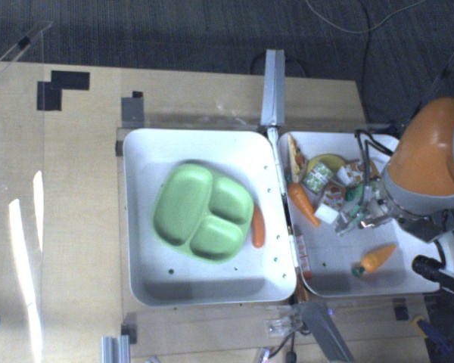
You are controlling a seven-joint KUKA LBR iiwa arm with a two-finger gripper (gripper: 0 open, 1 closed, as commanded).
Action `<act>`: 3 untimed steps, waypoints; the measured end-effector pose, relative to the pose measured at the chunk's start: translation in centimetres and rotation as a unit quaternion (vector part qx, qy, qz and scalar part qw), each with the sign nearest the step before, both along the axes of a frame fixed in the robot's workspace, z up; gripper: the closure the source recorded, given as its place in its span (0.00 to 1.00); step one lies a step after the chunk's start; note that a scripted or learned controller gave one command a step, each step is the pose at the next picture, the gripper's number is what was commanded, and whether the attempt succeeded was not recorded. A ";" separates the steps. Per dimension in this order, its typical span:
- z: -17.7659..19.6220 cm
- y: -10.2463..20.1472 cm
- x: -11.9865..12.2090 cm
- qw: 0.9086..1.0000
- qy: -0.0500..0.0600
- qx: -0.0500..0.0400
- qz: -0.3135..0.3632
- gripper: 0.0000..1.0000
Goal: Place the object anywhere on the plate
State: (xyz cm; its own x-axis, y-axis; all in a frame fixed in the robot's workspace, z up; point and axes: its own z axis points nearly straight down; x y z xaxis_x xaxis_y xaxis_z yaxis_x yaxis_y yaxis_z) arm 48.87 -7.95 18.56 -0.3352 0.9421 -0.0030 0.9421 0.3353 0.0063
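1. Right now the arm (431, 157) comes in from the right edge, its orange band over the right bin (340, 278), with the grey wrist below the band angled down and left into that bin.
2. Gripper (361, 216) sits low over the middle of the right bin, amid a clutter of small items; cannot tell how the pincer stands, since the tips are lost in the clutter.
3. Nothing is clearly seen gripped.
4. Green plate (203, 212), three compartments, lies in the middle of the left bin (144, 278), tilted diagonally.
5. Orange carrot (258, 228) lies in the left bin, right against the plate's right rim, on the bin floor, not on the plate.
6. Second carrot (303, 204) lies in the right bin near the divider, slanted, left of the gripper.
7. Third carrot with green end (374, 259) lies lower in the right bin, below the gripper, apart from it.
8. Yellow-green item and small packets (321, 171) are piled at the right bin's upper part, just beside the gripper.
9. Black cables (367, 146) loop off the wrist.
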 end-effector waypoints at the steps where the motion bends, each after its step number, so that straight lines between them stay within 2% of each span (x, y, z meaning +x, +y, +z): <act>1: -0.1 1.0 0.0 0.996 0.001 0.000 0.085 1.00; 2: -0.1 2.2 0.0 0.978 0.000 -0.001 0.210 1.00; 3: 1.8 2.7 0.0 0.972 -0.001 -0.001 0.233 1.00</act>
